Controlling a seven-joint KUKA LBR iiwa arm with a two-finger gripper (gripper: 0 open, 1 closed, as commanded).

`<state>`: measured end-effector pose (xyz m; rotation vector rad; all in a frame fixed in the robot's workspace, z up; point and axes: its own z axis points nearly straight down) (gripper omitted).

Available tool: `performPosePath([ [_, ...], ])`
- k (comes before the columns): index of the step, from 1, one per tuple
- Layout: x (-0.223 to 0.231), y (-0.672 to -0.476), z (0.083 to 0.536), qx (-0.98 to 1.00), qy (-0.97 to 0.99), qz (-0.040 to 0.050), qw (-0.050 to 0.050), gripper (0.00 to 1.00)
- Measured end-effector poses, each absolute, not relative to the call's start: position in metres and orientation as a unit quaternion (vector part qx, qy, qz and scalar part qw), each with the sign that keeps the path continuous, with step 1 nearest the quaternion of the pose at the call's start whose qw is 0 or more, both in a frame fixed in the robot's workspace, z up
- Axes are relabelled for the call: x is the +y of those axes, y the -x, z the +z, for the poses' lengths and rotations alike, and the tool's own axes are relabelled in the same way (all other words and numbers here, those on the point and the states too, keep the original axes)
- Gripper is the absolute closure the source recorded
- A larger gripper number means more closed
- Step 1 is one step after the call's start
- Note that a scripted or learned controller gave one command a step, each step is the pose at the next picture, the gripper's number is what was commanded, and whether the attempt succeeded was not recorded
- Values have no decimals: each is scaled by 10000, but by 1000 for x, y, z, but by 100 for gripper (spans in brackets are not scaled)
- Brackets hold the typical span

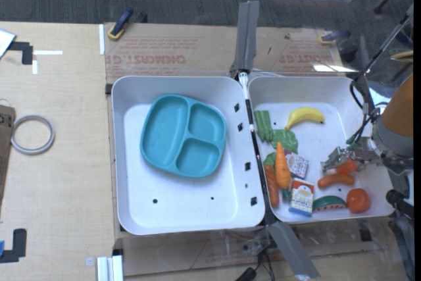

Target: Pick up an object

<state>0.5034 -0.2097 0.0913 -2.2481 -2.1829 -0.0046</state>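
While the arm [398, 122] reaches in over the right edge of the right bin [329, 85], its gripper [340, 159] sits low inside that bin, near the right wall and about halfway along it. Whether the gripper is open or closed cannot be told, since its metal tip is small and partly blurred against the items below. An orange sausage-shaped toy [337, 178] lies directly beneath and touching the tip, but nothing is visibly clamped. A red tomato [358, 200] rests in the bin's front right corner, with a watermelon slice [329, 203] just beside it to the left. A small carton [302, 198] lies at the front edge, near the bin's middle. A carrot [282, 166] lies along the left half of the bin, over a green leafy item [284, 139], and a second orange item [272, 185] lies against the left wall. A yellow banana [306, 116] lies toward the rear edge. The left bin [131, 194] holds a teal divided plate [183, 135], placed toward its rear half. A roll of tape [30, 134] lies on the bench [59, 207], well apart from both bins near the left edge.
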Motion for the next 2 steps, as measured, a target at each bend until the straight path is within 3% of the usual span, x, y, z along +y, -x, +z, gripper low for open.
performPosePath([
  [1,-212,-478,143,-7361,6769,0,-2,0],
  [2,-215,-517,91,-7604,6494,-30,33,0],
])
